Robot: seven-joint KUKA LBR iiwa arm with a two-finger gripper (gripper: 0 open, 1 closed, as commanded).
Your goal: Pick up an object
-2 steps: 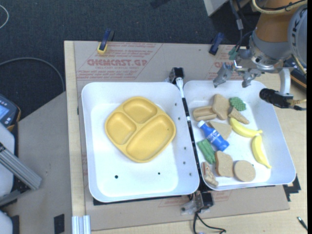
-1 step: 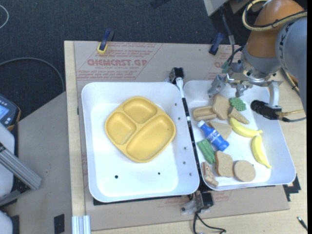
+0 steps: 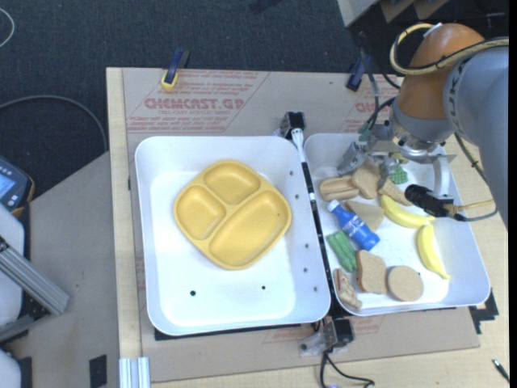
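The tool (image 3: pixel 386 166) hangs low over the far end of the right bin (image 3: pixel 468 285), down among the play food, and whether it is wide, narrow or gripping something cannot be told from here. Taking the blue bottle (image 3: pixel 354 225) in the middle of that bin as landmark: just beyond it lie a tan bread roll (image 3: pixel 338 188) and a few tan pieces right under the tool; to its right a short banana (image 3: pixel 401 214) and, nearer the rim, a longer banana (image 3: pixel 432 250); on its near side a green piece (image 3: pixel 342 251), a tan slice (image 3: pixel 371 272) and a round cookie (image 3: pixel 404 283). Any of these would do as the object. They look like light, stiff, smooth plastic toys, so likely to slip or roll; the bread roll seems the safest, pinched across its narrow middle, though it touches its neighbours and these could get nudged. Well to the left of the bottle, past the wall between the bins, a yellow divided plate (image 3: pixel 233 212) lies in the left bin (image 3: pixel 161 297). Both bins sit on a surface (image 3: pixel 129 136) covered in brown printed paper, held by clamps at the far edge, with dark carpet beyond
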